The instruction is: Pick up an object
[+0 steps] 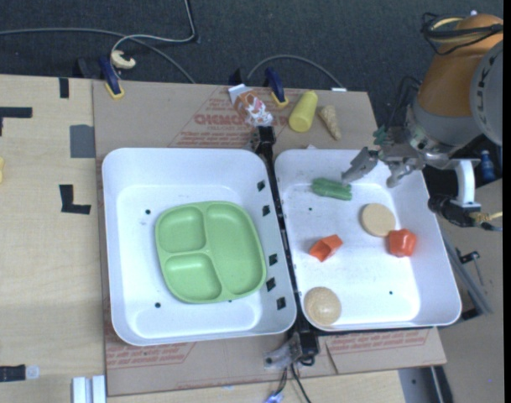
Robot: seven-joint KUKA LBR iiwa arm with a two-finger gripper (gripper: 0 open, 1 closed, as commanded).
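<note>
The gripper point(379, 168) hovers with its jaws spread and empty; a green pickle point(331, 189) lies just left of them, a tan disc point(378, 219) below.

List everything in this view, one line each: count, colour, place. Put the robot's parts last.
bins: 2, white, side by side on the bench
divided plate: 1, green, left bin
green piece: 1, green, right bin, far side
round disc: 1, tan, right bin
orange pieces: 2, orange-red, right bin, middle and right
round bun: 1, beige, right bin, near edge
yellow cylinder: 1, yellow, beyond the bins
arm: 1, grey and orange, at the right
gripper: 1, grey, over the right bin's far corner
</note>
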